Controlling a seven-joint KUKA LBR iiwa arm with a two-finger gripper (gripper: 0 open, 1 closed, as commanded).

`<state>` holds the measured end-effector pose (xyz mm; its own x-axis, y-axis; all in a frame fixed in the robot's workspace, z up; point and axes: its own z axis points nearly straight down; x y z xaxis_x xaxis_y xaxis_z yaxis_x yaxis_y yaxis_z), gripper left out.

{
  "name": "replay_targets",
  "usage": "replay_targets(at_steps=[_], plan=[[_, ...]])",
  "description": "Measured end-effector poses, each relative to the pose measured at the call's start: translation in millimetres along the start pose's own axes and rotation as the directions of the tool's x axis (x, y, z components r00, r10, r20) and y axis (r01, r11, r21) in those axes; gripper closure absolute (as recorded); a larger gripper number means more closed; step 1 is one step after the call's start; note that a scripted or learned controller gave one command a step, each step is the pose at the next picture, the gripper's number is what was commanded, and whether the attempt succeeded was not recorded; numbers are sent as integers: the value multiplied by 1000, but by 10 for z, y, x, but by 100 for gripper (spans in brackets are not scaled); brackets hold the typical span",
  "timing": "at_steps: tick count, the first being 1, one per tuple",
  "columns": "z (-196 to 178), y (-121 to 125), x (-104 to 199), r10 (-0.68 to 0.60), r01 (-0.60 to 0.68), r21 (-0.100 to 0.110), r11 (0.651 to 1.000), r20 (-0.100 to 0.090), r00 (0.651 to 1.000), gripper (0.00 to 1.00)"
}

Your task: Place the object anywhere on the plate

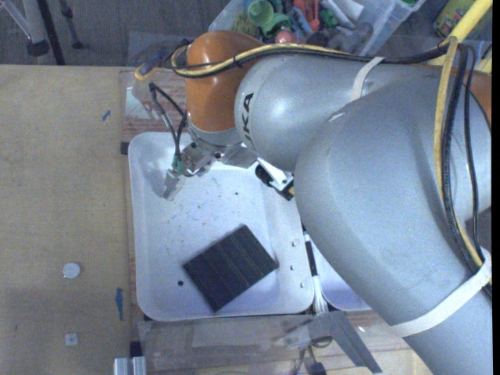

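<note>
Although the task calls for an object to be set on a plate, what lies nearest the camera in the left bin (148, 233) is a dark, ribbed rectangular slab (230, 266), flat on the bin floor toward the front edge and turned at a slant; it appears to serve as the plate, and nothing rests on it. Behind it the bin floor carries only fine specks. Farther back, near the rear left corner, the gripper (172, 182) hangs low over the floor, well apart from the slab, and whether it is apart, together or clamped on anything cannot be told. No object to be placed can be made out at the tip. Beyond and to the right, the arm (375, 170) covers most of the right bin (344, 299).
</note>
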<state>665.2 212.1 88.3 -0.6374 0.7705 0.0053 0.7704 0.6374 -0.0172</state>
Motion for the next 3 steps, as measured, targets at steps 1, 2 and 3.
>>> replay_targets(at_steps=[1,2,3], plan=[[0,0,0,0,0,0,1000,0,1000,0],[0,0,1,0,0,0,1000,0,1000,0],[0,1,1,0,0,0,1000,0,1000,0]])
